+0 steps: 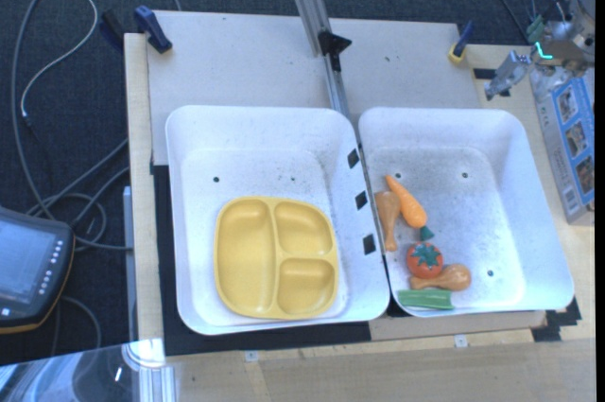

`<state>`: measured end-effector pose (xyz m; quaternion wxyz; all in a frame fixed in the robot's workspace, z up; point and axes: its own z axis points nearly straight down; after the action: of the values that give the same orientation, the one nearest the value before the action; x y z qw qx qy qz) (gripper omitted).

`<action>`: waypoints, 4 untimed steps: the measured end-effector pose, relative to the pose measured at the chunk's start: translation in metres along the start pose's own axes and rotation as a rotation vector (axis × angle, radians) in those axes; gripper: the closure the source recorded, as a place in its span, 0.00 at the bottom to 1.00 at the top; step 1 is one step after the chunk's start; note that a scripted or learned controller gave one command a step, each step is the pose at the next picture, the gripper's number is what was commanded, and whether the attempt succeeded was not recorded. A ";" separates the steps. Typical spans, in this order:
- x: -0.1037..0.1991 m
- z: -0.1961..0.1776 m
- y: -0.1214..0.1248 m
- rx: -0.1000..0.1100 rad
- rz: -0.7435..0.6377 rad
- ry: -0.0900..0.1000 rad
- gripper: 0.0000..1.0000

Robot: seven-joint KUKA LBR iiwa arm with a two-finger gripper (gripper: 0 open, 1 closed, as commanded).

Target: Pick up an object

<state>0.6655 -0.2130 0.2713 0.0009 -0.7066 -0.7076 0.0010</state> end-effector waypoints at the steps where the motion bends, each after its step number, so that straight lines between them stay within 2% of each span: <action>1: 0.004 0.063 0.001 0.004 -0.001 0.002 0.00; 3: 0.008 0.174 -0.009 0.004 0.000 0.002 0.00; 4: 0.008 0.158 -0.007 -0.005 -0.001 -0.001 1.00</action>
<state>0.6583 -0.2048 0.1131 -0.0010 -0.7062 -0.7080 -0.0004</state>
